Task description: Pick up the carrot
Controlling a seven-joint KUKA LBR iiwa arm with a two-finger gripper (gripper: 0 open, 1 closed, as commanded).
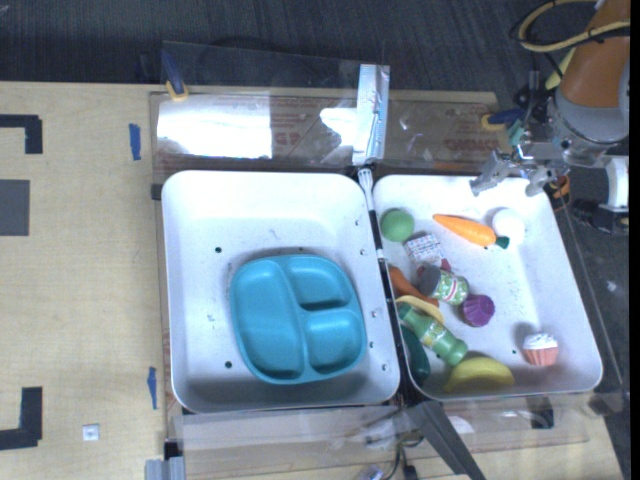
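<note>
The carrot (463,229) is orange with a green stub at its right end. It lies flat near the back of the right bin (570,298), pointing left. My gripper (517,180) hangs over the bin's back right corner, above and to the right of the carrot and apart from it. Its fingers (488,181) are spread open with nothing between them. The orange-banded wrist (597,78) rises behind it at the top right.
A white egg (503,218) touches the carrot's right end. A green ball (397,224), grey packet (424,247), purple piece (478,310), cupcake (540,349), banana (480,371) and green bottle (437,335) share that bin. The left bin (200,228) holds a blue divided plate (297,315).
</note>
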